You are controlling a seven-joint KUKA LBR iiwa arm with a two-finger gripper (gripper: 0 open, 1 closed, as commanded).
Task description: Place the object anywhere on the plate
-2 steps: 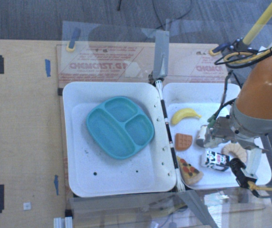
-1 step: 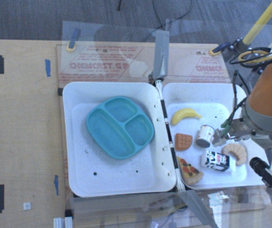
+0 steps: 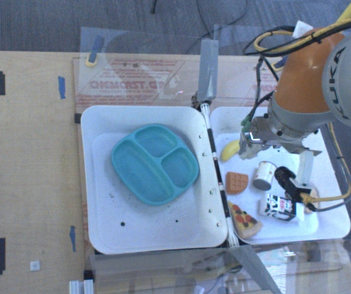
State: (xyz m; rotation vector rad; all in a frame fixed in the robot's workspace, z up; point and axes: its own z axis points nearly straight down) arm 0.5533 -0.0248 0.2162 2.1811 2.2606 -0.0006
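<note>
Teal plate (image 3: 154, 164) lying in left bin (image 3: 101, 228), gripper (image 3: 252, 144) over right bin (image 3: 331, 225) just beside banana (image 3: 229, 150), grip state impossible to tell.

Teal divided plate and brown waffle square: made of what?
Teal three-compartment plate: likely moulded plastic, smooth satin finish; uniform colour, rounded dividers. Brown square waffle piece: probably toy plastic or rubber, matte, grid-embossed; too small to be sure.

Slanted overhead view, both bins (image 3: 144, 228)
</note>
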